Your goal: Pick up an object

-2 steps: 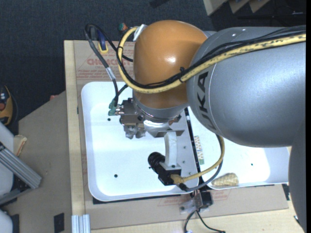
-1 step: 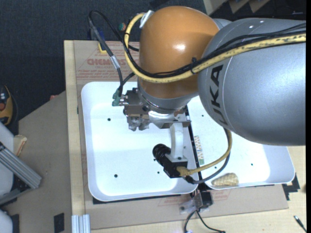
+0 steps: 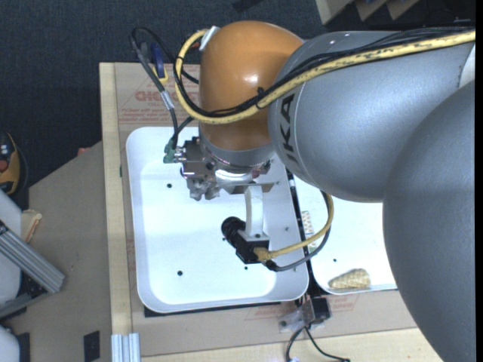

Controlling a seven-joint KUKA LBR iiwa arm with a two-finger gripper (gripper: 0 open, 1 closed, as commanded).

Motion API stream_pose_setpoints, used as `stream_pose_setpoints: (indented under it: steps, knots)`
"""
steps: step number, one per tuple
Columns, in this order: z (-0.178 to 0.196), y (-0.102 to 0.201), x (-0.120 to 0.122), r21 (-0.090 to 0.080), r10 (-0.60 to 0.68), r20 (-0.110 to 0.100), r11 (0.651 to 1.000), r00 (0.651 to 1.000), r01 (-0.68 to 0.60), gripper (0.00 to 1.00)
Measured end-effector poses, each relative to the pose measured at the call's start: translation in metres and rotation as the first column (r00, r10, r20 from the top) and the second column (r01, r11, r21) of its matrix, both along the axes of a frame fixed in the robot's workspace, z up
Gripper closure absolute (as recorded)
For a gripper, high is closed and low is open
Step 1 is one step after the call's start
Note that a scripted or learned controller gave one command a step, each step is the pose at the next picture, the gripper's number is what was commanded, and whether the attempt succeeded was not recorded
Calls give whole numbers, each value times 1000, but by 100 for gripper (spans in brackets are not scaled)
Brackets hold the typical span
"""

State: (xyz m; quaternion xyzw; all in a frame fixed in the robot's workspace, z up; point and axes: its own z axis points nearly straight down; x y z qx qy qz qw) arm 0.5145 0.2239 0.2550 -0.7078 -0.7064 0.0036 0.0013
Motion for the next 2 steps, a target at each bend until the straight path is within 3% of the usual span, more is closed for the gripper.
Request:
stream_pose_setpoints:
  steps: [1, 2]
  knots:
    - [30, 1, 18, 4, 2, 11, 1000, 1000, -2, 100]
    - [58, 1, 1, 5, 4, 10, 1000, 1000, -4, 100]
